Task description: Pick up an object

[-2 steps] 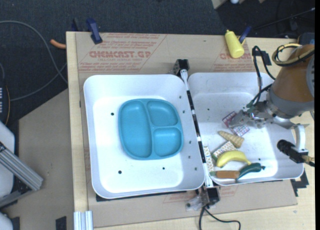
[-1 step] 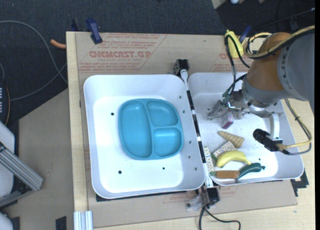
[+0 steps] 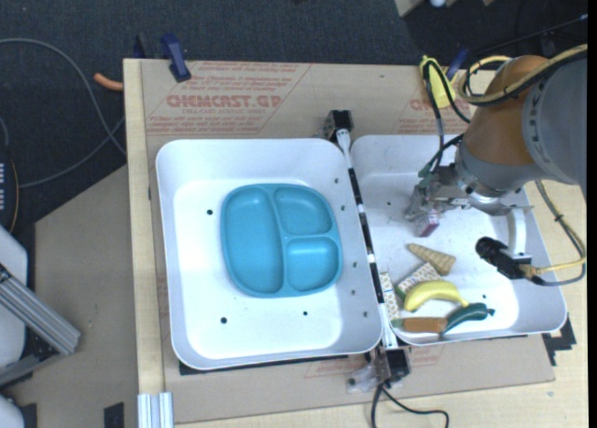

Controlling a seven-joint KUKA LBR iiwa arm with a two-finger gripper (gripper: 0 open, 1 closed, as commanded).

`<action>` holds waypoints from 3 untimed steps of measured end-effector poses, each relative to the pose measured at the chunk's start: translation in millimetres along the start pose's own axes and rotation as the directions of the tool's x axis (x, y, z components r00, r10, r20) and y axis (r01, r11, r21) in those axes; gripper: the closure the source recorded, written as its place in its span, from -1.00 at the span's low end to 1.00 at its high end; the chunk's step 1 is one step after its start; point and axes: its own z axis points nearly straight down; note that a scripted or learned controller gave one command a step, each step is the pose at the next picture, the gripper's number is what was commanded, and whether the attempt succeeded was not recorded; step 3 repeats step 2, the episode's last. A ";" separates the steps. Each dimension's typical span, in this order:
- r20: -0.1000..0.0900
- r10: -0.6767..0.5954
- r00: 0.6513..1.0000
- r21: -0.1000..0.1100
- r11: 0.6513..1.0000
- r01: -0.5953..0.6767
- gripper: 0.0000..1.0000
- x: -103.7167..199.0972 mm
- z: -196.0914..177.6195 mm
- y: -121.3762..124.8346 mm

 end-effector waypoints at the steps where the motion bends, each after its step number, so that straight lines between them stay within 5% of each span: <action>1: -0.001 -0.001 1.000 0.002 1.000 0.001 1.00 67.5 -90.5 4.4; 2: -0.001 -0.001 1.000 0.001 1.000 0.001 1.00 107.7 -135.8 15.4; 3: -0.001 -0.001 1.000 0.001 1.000 0.001 1.00 107.7 -135.8 15.4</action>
